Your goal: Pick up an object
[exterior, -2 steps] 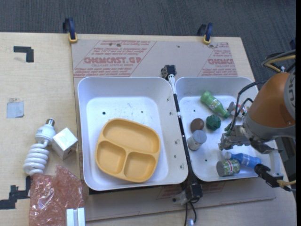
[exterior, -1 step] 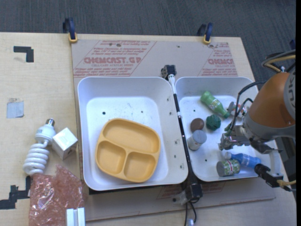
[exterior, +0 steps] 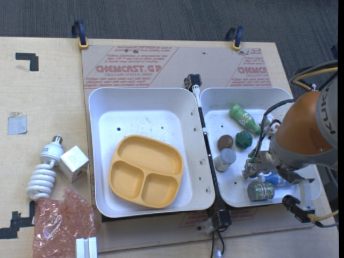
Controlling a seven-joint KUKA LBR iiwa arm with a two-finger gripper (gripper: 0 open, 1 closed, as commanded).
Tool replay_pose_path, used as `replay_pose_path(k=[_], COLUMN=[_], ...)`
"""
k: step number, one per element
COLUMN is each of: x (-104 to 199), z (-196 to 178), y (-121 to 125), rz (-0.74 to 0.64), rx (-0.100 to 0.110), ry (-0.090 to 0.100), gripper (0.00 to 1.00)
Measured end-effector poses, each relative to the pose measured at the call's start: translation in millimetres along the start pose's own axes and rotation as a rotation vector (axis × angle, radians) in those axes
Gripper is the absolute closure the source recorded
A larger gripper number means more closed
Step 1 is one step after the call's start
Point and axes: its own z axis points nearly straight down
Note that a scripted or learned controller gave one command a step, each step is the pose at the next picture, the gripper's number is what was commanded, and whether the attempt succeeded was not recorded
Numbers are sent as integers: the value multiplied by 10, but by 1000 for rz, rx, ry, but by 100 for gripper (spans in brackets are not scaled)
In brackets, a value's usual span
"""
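White bins: two shallow trays side by side on the bench; left bin (exterior: 102, 144), right bin (exterior: 215, 98).
Left bin contents: one yellow-orange divided tray (exterior: 146, 170) with three compartments, lying flat, near the front.
Right bin contents: green bottle (exterior: 243, 117) lying tilted near the back; dark green lump (exterior: 244, 139) just in front of it; brown disc (exterior: 225, 142) beside the lump; grey-capped white item (exterior: 225, 159) near the left wall; can with green label (exterior: 262, 191) lying on its side near the front; blue piece (exterior: 276, 180) just behind the can, partly hidden by the arm.
Arm: grey body with orange band (exterior: 301, 128), reaching in from the right, over the right bin's right half.
Gripper: gripper (exterior: 255, 167) low in the right bin, just above the can and beside the blue piece.
Gripper state: cannot be told; the tip is dark and tangled with cables from this angle.
Held object: none seen between the tips; every item appears to rest on the bin floor.
Likely target: the can or the blue piece, as the nearest things, though that is a judgement only.
Progress: approach looks made; grasp and lift not yet shown as done.
Remaining: secure one object and raise it clear of the bin.
Off-bin items: spiral light bulb (exterior: 44, 172), white cube (exterior: 74, 162), pink crinkled wrap (exterior: 62, 222), all left of the bins on the bench.
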Motion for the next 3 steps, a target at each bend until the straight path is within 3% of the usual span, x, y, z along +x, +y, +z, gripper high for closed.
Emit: replay_pose_path(k=[1,3], x=[209,194], z=[0,0], y=[-8,-10], rz=[0,0], rx=[-1,-1], ry=[0,0], gripper=[0,0])
